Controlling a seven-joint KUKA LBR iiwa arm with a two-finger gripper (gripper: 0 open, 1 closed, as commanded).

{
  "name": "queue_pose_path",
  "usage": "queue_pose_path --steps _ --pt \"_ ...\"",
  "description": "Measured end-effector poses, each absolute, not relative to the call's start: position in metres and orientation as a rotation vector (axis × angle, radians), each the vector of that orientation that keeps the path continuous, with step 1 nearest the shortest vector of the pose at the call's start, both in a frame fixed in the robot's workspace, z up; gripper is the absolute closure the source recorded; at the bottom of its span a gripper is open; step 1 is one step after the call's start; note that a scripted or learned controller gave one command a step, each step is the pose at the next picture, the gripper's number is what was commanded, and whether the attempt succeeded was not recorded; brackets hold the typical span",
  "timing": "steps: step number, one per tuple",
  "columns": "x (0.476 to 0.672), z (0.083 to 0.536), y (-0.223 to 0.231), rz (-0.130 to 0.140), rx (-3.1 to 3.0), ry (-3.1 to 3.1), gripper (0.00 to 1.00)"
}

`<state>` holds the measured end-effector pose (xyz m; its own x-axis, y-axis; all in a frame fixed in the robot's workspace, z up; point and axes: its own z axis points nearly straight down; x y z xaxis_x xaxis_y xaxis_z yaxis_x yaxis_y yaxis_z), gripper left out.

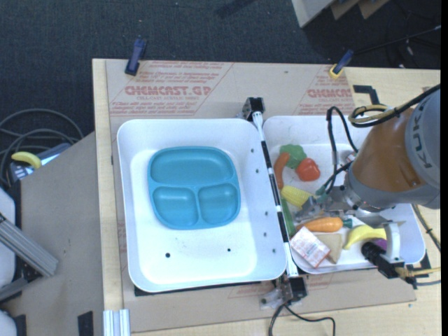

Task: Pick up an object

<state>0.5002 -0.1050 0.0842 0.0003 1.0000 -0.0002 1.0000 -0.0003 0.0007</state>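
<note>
White plastic forms the two shallow bins, and the right bin point(413, 247) is taken as the landmark for all that follows. To its left, joined along a shared edge, the left bin point(133, 187) is found, and a blue divided tray point(194, 186) is seen lying in the middle of that bin. Over the right bin's far-right half the grey arm point(392, 163) is hung, with its orange band turned toward the camera. Below the wrist, near the middle of the right bin, the gripper point(327, 203) is lowered among the toys; whether it is apart or together cannot be told, since the tip is hidden by the wrist and clutter.

Within the right bin, a yellow banana point(364, 235) is seen toward the near right, a red-and-white packet point(309, 248) at the near left corner, and an orange carrot point(325, 224) lying across the centre. A yellow corn-like piece point(295, 197) is placed just left of centre, a red tomato-like piece point(307, 169) and a green piece point(292, 151) toward the far left.

The step in hand is judged to be the descent for a grasp. The carrot lies just beneath and nearer the camera than the gripper, seemingly the closest candidate. A closing on one object, then a straight lift, is called for next; nothing is yet seen to be held.
</note>
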Motion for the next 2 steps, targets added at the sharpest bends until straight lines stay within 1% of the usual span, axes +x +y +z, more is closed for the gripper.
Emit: queue_pose_path --steps 1,2 --pt "0.479 0.085 -0.118 0.0 2.223 2.22 0.0" --pt "0.543 0.171 -0.166 0.002 2.219 2.218 0.0"
